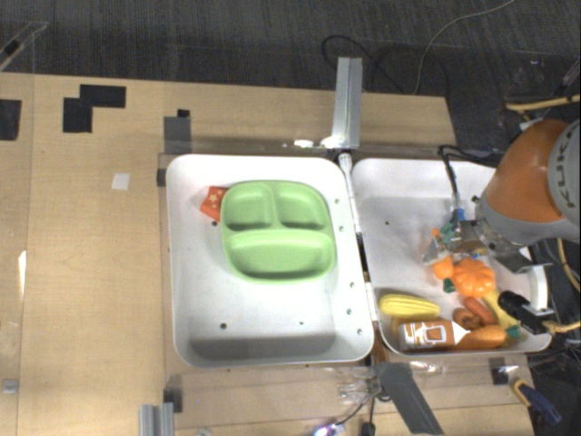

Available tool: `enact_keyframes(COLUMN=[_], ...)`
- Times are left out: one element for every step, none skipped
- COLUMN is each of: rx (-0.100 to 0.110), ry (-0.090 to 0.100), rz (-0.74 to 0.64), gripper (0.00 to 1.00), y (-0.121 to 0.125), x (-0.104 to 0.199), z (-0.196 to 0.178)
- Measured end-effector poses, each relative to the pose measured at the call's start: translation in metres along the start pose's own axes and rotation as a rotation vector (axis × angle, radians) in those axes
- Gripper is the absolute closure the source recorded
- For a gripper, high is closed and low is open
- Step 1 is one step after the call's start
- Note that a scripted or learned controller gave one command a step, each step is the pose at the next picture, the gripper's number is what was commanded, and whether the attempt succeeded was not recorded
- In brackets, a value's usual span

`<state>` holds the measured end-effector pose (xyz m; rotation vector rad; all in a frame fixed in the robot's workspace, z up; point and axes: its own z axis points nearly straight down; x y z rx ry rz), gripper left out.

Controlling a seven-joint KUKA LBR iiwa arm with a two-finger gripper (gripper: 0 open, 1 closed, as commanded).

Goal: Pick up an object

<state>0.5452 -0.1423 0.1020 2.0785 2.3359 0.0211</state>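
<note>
Camera view: the arm (536, 184) comes in from the right and is over the right bin (399, 198), orange band above the wrist. The gripper (447, 237) sits low over the bin's right half, just far of the object pile. Whether it is apart or together cannot be told from this angle, and nothing is visibly clamped in it.

Pickable objects are bunched in the near-right corner of the right bin:
- small orange piece (442, 268), just near of the gripper and closest to it
- orange pumpkin-shaped toy (474, 280), right beside that piece
- yellow banana-like piece (407, 306), lying flat at the left end of the pile
- brown-and-white bottle (431, 334) on its side against the near wall, just near of the yellow piece
- small brown item (468, 318), between the pumpkin toy and the bottle
- orange carrot-like piece (486, 337), at the near wall, right of the bottle

The far and left parts of the right bin floor are bare white.

Left bin (195, 334): a green divided plate (277, 228) lies flat in the far half. A small red item (211, 204) pokes out at its far-left edge, touching or partly under it. Both are well apart from the gripper.
</note>
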Motion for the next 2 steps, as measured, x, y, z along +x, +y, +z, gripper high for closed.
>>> enact_keyframes(rx=[0.013, 0.018], ry=[0.000, -0.002], rz=[0.040, 0.316], gripper=[1.00, 1.00], y=[0.101, 0.094], x=[0.049, 0.063], z=[-0.138, -0.142])
